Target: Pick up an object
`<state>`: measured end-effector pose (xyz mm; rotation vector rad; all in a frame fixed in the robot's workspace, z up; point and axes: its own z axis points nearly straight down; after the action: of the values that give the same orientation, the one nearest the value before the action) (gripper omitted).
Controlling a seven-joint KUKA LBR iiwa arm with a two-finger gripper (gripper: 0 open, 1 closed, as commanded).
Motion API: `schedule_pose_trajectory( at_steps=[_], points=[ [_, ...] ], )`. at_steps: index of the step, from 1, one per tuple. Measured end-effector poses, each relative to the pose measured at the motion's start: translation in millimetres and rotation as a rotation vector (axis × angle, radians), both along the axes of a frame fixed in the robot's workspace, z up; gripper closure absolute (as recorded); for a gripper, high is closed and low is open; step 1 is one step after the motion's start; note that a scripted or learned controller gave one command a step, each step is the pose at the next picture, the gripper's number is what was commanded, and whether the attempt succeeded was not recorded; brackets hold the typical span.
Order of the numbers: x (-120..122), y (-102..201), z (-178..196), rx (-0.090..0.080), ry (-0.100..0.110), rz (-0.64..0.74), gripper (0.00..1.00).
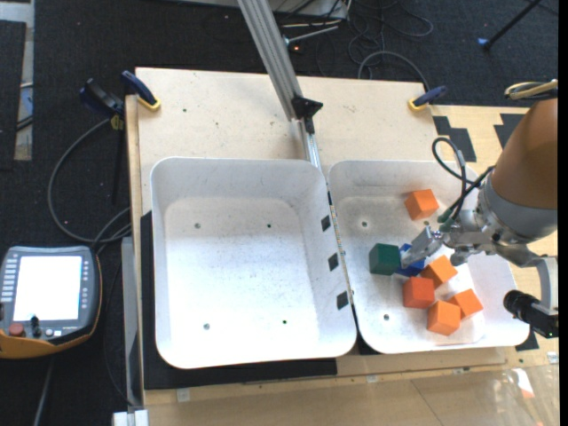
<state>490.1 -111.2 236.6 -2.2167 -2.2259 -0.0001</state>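
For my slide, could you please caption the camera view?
KUKA arm's pincer lowered among orange blocks, a green block and a blue piece in the right bin.

Bright, even overhead light; soft shadows; bins (pixel 240 171) perhaps slightly overexposed; mild blur.

Left bin (pixel 177 238) open; right bin (pixel 373 185) near half crowded: blocks (pixel 435 295) beside claw (pixel 429 245).
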Motion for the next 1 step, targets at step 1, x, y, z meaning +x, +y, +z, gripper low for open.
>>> schedule_pose_trajectory(
  at_steps=[1],
  points=[
    [-0.3, 56.4, -36.9, 0.003, 0.003, 0.004, 0.0]
  ],
)
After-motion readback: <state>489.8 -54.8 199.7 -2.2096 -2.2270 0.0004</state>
